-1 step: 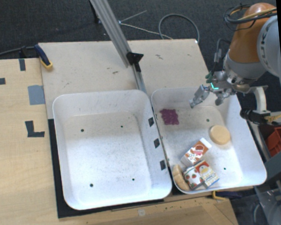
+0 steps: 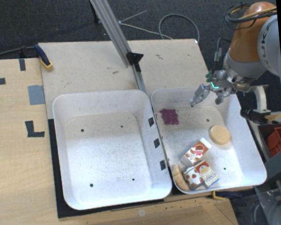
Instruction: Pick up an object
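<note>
Jaws (image 2: 199, 98) at upper right bin (image 2: 245, 173), spread unclear, cannot tell. Best: descend squarely over purple grapes (image 2: 169, 116), clear of wall.

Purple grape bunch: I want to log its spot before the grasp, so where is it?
In the camera view, the purple grape bunch lies in the right bin, near its upper left corner, left of the hand and apart from the round cookie.
</note>
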Available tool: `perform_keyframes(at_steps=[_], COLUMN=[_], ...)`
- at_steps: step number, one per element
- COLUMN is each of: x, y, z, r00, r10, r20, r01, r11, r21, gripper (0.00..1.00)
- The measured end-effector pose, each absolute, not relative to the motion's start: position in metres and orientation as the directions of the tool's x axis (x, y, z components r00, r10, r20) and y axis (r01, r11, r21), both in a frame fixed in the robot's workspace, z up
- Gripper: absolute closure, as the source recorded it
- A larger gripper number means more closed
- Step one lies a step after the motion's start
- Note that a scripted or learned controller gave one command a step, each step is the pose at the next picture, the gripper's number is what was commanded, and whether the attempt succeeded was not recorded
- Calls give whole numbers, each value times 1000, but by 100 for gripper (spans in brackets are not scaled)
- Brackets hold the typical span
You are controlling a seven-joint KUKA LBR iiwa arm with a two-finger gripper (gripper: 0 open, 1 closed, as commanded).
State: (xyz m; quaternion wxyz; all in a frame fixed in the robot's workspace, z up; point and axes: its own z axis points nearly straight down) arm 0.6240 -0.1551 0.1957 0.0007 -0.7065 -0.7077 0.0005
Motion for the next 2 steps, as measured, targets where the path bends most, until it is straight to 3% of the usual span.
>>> perform_keyframes(at_steps=[2], x=[618], y=[-162], z=[92], r00=[-2], r10=[1000], r20=[0], r01=[1000], r11=[2], r21=[-6], gripper=[0])
